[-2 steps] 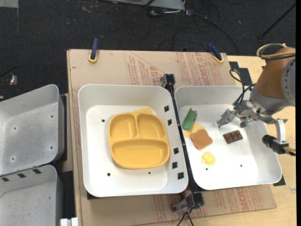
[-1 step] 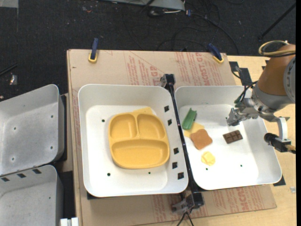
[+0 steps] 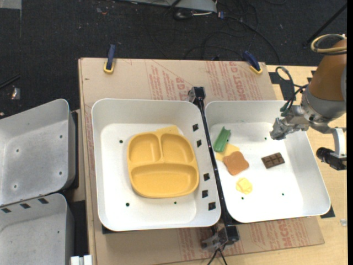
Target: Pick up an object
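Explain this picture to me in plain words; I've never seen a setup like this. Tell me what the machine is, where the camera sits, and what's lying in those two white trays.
The camera hangs above a bench and looks down at a slant. The machine on the right is a robot arm, grey with an orange band, ending in a gripper poised over the right bin's upper corner; nothing shows between its fingers. That bin holds small toy items: a green piece, an orange-brown piece, a yellow piece and a dark brown bar. The left bin holds a yellow divided plate. The arm's job is to pick something up.
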`<action>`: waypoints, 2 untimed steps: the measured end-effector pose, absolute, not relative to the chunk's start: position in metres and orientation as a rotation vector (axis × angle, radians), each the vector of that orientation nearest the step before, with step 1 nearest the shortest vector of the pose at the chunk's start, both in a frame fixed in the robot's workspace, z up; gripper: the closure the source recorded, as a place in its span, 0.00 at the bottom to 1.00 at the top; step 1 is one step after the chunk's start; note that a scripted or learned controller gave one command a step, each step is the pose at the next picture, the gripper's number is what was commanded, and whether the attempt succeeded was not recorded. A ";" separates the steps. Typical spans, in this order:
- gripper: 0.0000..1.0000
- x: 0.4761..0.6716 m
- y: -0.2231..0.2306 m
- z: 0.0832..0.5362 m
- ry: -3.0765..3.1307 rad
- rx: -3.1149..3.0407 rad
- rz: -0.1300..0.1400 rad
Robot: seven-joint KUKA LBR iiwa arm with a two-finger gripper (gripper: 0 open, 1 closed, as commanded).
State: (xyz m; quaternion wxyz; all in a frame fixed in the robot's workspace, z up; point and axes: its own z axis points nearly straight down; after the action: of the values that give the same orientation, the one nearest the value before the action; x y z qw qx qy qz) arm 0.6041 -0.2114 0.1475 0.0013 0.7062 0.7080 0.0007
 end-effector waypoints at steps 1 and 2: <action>1.00 0.612 -0.208 0.192 2.222 2.216 0.002; 1.00 0.613 -0.208 0.244 2.221 2.214 0.004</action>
State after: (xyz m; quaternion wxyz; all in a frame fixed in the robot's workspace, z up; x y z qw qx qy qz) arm 0.6127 -0.2082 0.2441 0.0028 0.7060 0.7082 0.0012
